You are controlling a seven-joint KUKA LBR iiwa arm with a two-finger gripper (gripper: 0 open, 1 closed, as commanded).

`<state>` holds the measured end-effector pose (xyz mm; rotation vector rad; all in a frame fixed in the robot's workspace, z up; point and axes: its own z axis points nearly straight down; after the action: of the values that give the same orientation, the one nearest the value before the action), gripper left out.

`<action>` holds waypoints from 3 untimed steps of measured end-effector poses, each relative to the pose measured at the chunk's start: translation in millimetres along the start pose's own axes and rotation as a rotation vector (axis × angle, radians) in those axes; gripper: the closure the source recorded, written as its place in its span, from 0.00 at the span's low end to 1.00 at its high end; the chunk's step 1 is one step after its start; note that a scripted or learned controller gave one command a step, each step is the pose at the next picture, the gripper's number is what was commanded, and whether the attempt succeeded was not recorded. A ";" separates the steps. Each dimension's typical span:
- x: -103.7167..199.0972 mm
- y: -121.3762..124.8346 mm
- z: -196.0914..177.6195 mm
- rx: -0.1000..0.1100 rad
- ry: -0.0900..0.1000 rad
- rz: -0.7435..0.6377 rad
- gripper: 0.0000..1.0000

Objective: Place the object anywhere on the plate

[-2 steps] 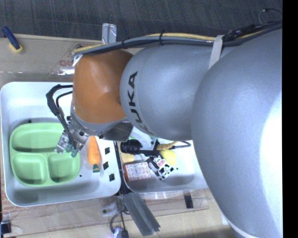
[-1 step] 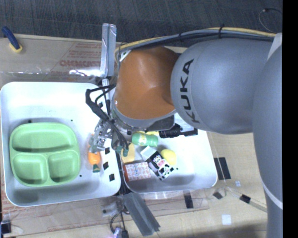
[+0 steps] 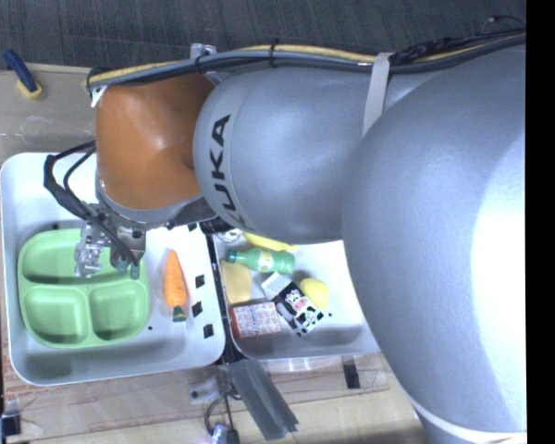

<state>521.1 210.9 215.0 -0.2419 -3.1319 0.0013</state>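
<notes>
A green divided plate (image 3: 79,308) lies in the left bin (image 3: 28,178). My gripper (image 3: 104,257) hangs over the plate's upper compartment, near its right side; the fingertips are small and blurred, and I see nothing clearly between them. An orange carrot (image 3: 174,280) with a green stem end lies in the left bin just right of the plate, apart from the gripper. The big grey arm with its orange band (image 3: 148,141) covers the upper part of both bins.
The right bin (image 3: 347,336) holds a green bottle (image 3: 259,261), a yellow banana (image 3: 268,243), a yellow lemon (image 3: 314,292), a black-and-white cow-patterned carton (image 3: 299,311) and a red-and-white packet (image 3: 254,320). A divider wall (image 3: 215,289) separates the bins.
</notes>
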 end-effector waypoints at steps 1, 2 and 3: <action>33.3 -76.1 -29.5 0.000 -0.001 0.106 1.00; 45.4 -0.2 -28.4 -0.002 -0.003 -0.289 1.00; 38.1 1.9 22.9 0.000 0.001 -0.339 1.00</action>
<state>483.7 218.7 192.1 0.2903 -3.1270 0.0012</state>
